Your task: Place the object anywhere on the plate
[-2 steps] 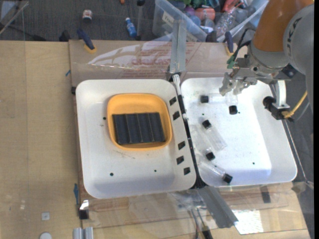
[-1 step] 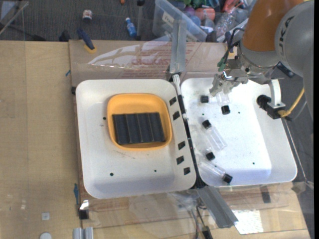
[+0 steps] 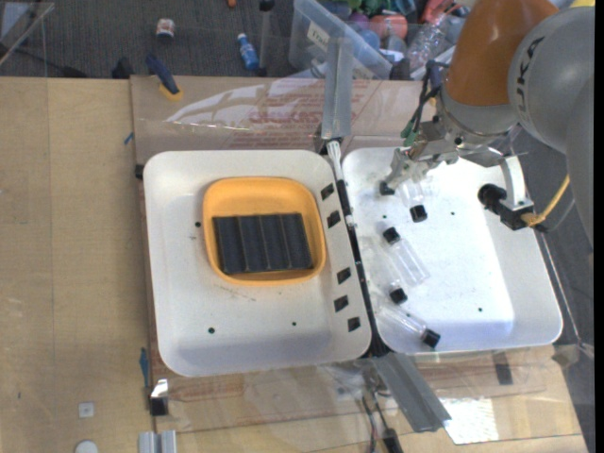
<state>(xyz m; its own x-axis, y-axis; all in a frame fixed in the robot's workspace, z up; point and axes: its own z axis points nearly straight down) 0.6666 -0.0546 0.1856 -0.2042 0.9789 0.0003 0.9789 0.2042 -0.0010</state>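
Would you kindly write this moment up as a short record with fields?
left bin: holds an orange plate
plate contents: a dark ribbed block
right bin: several clear pieces with black caps
gripper: low over the right bin's far left corner, near the pieces
grasp: cannot tell
task state: no clear piece on the plate yet
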